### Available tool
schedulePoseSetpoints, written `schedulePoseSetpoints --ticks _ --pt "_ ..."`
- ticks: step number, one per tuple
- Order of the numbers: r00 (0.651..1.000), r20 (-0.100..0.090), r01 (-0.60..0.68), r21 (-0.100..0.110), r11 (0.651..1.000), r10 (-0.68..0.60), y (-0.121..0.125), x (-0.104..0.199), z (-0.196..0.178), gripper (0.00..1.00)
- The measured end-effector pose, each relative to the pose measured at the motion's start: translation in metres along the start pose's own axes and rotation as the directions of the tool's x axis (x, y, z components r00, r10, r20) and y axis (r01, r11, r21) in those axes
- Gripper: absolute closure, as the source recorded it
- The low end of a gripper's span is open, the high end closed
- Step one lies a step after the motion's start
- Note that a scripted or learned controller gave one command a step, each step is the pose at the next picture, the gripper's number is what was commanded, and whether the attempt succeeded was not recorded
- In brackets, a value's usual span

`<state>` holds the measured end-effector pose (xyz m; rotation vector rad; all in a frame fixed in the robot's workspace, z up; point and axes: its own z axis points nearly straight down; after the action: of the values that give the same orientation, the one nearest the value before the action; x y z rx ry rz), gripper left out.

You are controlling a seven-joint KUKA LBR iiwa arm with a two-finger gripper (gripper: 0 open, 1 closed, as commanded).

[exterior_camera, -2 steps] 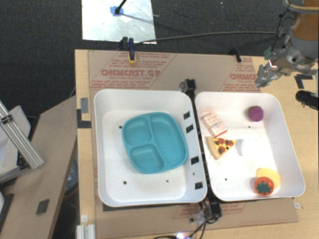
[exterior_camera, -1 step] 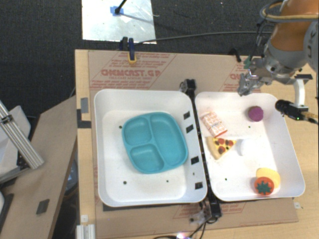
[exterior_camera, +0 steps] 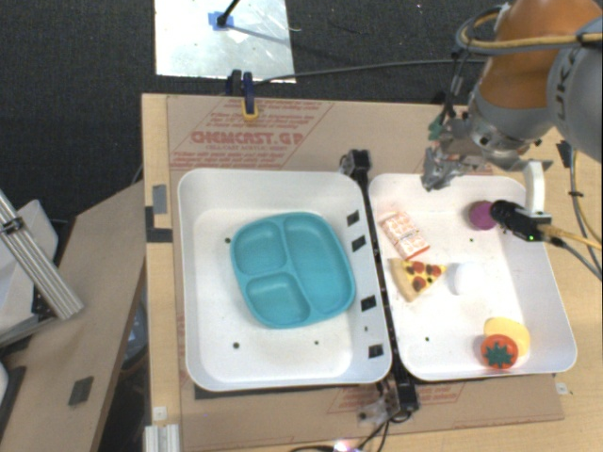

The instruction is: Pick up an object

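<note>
gripper [exterior_camera: 439, 175] hanging over the upper edge of the right bin [exterior_camera: 556, 295], nothing between its fingers, opening too blurred to call.
nearest pick is the snack packet [exterior_camera: 403, 234] just below it, with the pizza slice [exterior_camera: 419, 276] touching its lower end. come straight down on the packet's upper half, well off the divider [exterior_camera: 375, 271] between bins.

Arm [exterior_camera: 556, 55]: grey metal casing with a broad, rounded orange band [exterior_camera: 537, 22] above the wrist. Grey cables [exterior_camera: 490, 28] loop around the band and run down along the wrist. Wrist section below the band is grey and silver, of stepped, blocky shape. Gripper [exterior_camera: 436, 175] is dull grey metal, compact. A white bracket [exterior_camera: 535, 186] with a black unit [exterior_camera: 513, 217] is attached at the side; a small green light shows on the black unit
</note>
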<state>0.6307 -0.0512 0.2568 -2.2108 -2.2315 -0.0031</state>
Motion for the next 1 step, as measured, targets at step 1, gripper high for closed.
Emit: schedulePoseSetpoints --ticks 1 --pt "1.0 0.001 -0.001 0.002 1.0 0.001 -0.0163 0.0523 0.0193 1.0"
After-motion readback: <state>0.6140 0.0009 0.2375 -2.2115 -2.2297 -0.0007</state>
